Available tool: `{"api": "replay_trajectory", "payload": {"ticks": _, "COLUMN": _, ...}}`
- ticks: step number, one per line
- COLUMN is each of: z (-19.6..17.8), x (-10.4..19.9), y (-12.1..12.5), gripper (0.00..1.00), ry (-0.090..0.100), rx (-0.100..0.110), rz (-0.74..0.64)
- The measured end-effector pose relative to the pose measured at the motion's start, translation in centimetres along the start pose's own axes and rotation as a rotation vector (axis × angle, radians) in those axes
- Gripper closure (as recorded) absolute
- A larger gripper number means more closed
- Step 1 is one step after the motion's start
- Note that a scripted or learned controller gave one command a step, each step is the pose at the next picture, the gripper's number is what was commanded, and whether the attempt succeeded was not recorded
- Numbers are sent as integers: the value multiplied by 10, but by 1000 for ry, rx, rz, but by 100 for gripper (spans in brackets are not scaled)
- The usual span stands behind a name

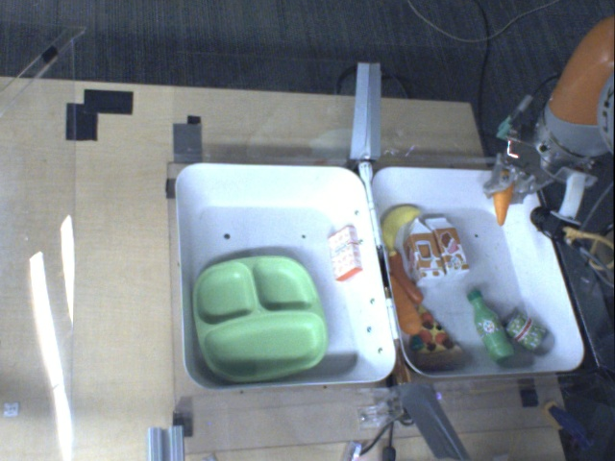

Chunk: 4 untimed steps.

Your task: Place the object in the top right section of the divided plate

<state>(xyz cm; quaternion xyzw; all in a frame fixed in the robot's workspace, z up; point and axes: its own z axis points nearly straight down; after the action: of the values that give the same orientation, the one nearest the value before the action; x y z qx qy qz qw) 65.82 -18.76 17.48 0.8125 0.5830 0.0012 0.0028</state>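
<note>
- The end effector (509, 182) hangs over the far right corner of the right bin (567, 286), and a small orange carrot-like piece (502, 203) sits between its fingers, pointing down.
- The arm (586, 94), grey with an orange band, reaches in from the right.
- The green plate (258, 315) lies in the near part of the left bin (240, 200), well apart from the end effector. Its two small sections are on the far side and the big one is on the near side.
- A small red and white carton (345, 253) lies in the left bin, just right of the plate.
- The right bin holds a yellow fruit (399, 221) at its left wall, a box (435, 249) beside it, a green bottle (489, 326), a can (526, 330), and an orange carrot (408, 301) along the left wall.
- Both bins sit on the pale counter (96, 257).
</note>
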Motion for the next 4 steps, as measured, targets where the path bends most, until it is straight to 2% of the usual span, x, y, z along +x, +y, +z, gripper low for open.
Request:
{"api": "replay_trajectory", "payload": {"ticks": 1, "z": -42, "x": -6, "y": -24, "gripper": 100, "ry": 3, "rx": -1, "rz": 25}}
{"api": "replay_trajectory", "payload": {"ticks": 2, "z": -99, "x": 72, "y": -11, "gripper": 100, "ry": 3, "rx": 0, "rz": -131}}
{"api": "replay_trajectory", "payload": {"ticks": 3, "z": -96, "x": 140, "y": -57, "gripper": 100, "ry": 4, "rx": 1, "rz": -231}}
{"api": "replay_trajectory", "payload": {"ticks": 4, "z": -161, "x": 111, "y": -69, "gripper": 100, "ry": 3, "rx": -1, "rz": -129}}
